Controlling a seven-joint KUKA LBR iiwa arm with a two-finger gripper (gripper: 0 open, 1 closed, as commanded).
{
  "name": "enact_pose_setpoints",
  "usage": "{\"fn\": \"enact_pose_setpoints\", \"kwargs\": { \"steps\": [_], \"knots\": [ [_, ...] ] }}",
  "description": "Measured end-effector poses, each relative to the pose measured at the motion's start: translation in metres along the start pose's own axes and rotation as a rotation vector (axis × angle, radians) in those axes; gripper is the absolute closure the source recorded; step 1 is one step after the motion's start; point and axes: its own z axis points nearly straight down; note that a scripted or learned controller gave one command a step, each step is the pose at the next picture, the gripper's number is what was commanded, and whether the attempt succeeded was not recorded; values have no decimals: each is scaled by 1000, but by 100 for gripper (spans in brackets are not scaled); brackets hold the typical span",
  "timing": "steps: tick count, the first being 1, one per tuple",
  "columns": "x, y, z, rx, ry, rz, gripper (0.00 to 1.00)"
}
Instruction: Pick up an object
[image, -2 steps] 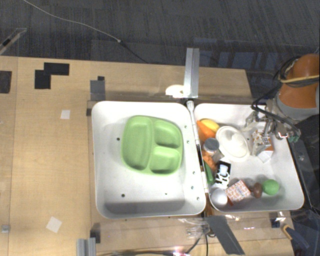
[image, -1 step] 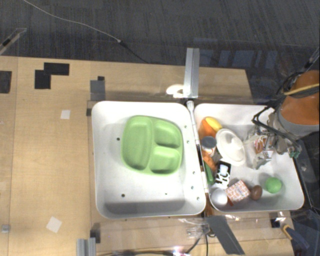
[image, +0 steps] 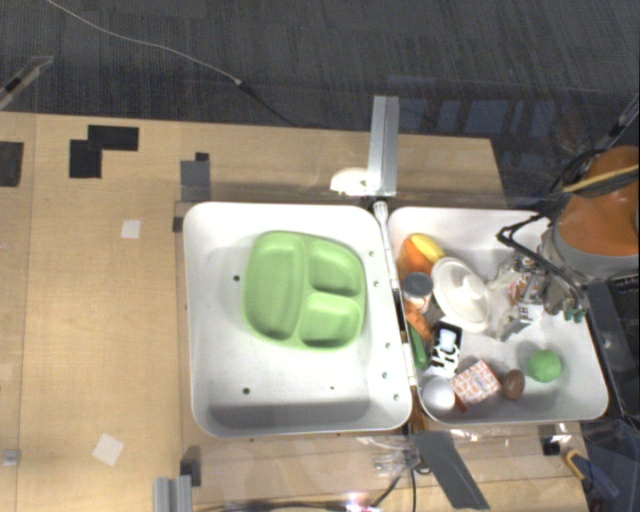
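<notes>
The right bin (image: 585, 405) holds several small objects. A white bowl (image: 462, 293) lies near its middle, with a yellow and orange piece (image: 422, 250) behind it. A green ball (image: 545, 366) rests at the front right, beside a small brown object (image: 513, 383) and a patterned cube (image: 475, 381). A silver ball (image: 437, 393) and a black-and-white item (image: 446, 347) sit along the left wall. My gripper (image: 522, 308) hangs over the right bin, just right of the white bowl and behind the green ball. Nothing is visibly held.
The left bin (image: 215, 400) holds a green divided plate (image: 303, 289). A small can (image: 417, 288), an orange piece (image: 418, 322) and a green stick (image: 417, 348) crowd the right bin's left wall. A metal post (image: 384, 145) stands behind the divider. Cables (image: 525, 235) trail from the arm (image: 600, 225).
</notes>
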Motion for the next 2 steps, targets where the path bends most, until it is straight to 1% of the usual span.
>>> {"fn": "enact_pose_setpoints", "kwargs": {
  "steps": [1, 2],
  "knots": [
    [-6, 20, 0, 3, -1, 136, 0],
    [-12, 21, -16, 5, -22, 130, 100]
  ]
}}
